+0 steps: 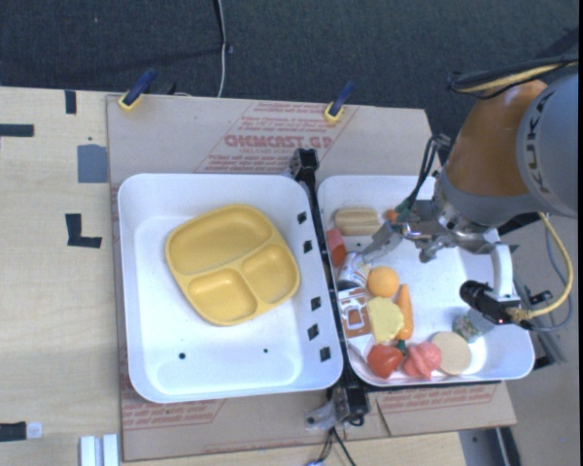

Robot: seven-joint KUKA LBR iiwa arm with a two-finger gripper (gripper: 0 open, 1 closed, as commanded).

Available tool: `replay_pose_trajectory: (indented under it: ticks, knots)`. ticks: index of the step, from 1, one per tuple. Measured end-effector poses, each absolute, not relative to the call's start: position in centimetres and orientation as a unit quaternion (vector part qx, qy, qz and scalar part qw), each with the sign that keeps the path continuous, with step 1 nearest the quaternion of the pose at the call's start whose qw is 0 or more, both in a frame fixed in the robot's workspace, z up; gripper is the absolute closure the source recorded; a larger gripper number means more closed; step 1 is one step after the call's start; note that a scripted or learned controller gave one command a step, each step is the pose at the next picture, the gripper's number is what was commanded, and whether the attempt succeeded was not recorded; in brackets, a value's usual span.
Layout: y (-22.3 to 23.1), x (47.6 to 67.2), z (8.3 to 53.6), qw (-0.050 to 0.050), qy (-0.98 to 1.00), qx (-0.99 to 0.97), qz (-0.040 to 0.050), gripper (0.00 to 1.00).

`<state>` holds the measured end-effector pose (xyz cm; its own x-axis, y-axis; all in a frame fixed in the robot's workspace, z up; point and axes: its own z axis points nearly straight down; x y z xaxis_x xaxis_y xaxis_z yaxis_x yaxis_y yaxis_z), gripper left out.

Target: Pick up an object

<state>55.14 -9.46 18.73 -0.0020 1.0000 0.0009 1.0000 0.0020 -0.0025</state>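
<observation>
My gripper (402,247) hangs over the right bin (510,362), at its upper middle, open with nothing between its fingers. One finger (374,245) slants left toward a tan bread-like block (358,221). Just below the gripper lies an orange ball (383,281). Further down are a yellow piece (383,317), an orange carrot (405,309), a red fruit (384,359), a pink piece (423,359) and a beige round piece (454,352). A small red item (336,250) and a white and red carton (353,309) sit against the bin's left wall.
The left bin (141,357) holds a yellow divided plate (233,263). A black divider with clips (314,260) runs between the bins. A black fitting and cable (486,302) hang by the arm over the right bin's right side.
</observation>
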Motion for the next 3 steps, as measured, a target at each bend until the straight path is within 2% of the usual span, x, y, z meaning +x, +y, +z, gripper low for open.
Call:
replay_pose_trajectory:
  ticks: [1, 2, 3]
  knots:
    - [-6.0, 63.7, 18.4, -0.002, -0.71, -0.705, -0.0019, 0.0]
    - [-6.1, 60.9, 18.4, 0.001, -0.707, -0.707, 0.0013, 0.0]
    - [-10.5, 61.6, 8.1, -0.001, -0.707, -0.707, 0.0001, 0.0]
